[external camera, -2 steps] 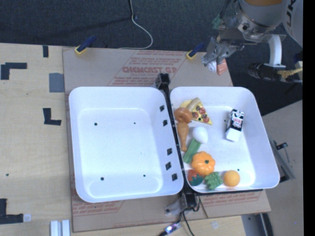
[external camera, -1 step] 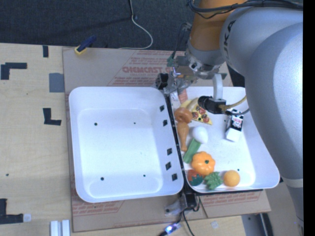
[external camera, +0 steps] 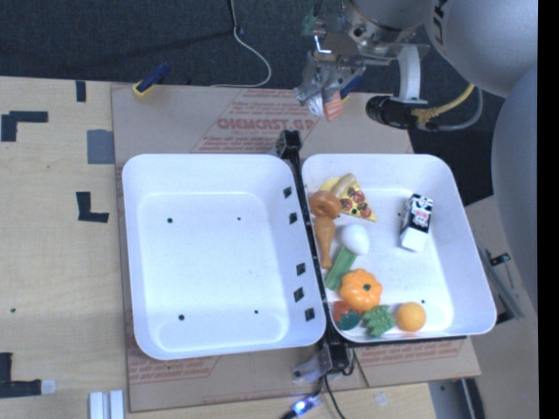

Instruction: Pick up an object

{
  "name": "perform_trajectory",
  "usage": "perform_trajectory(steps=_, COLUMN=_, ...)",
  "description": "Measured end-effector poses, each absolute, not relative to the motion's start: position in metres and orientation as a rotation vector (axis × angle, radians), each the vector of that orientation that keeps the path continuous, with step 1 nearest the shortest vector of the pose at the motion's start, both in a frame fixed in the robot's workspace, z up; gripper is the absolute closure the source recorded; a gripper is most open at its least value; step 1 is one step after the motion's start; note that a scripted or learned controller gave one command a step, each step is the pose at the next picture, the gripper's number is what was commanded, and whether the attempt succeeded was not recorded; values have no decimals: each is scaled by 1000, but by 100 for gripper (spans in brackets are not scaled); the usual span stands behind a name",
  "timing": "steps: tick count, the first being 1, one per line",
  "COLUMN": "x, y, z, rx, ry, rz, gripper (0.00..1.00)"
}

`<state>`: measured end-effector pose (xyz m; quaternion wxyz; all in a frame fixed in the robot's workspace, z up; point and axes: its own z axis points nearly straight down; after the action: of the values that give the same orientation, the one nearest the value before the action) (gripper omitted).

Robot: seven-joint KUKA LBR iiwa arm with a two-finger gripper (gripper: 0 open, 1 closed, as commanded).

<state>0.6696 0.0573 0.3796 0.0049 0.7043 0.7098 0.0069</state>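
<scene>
Gripper (external camera: pixel 327 94) is hanging above the bench, beyond the far rim of the right bin (external camera: pixel 441 177), and I am seeing its fingers clamping a small orange-pink object (external camera: pixel 333 107). Pizza slice (external camera: pixel 352 197), egg (external camera: pixel 355 238), pumpkin (external camera: pixel 360 289) and orange (external camera: pixel 410 317) are lying in that bin, beside the left bin (external camera: pixel 144 186).

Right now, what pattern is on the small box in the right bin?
Black and white patches, cow-like, on the small box; camera view.
</scene>
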Motion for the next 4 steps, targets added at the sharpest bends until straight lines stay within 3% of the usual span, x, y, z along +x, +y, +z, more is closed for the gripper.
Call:
perform_trajectory(steps=1, x=666, y=134, z=546, rx=2203, ry=2227, rz=26, gripper=100)
perform_trajectory(steps=2, x=667, y=155, z=380, rx=2225, ry=2231, rz=-23, gripper=100)
perform_trajectory(steps=3, x=667, y=239, z=545, rx=2205, ry=2228, rz=25, gripper=100)
perform_trajectory(steps=4, x=598, y=232, z=252, rx=2227, ry=2228, rz=-29, gripper=100)
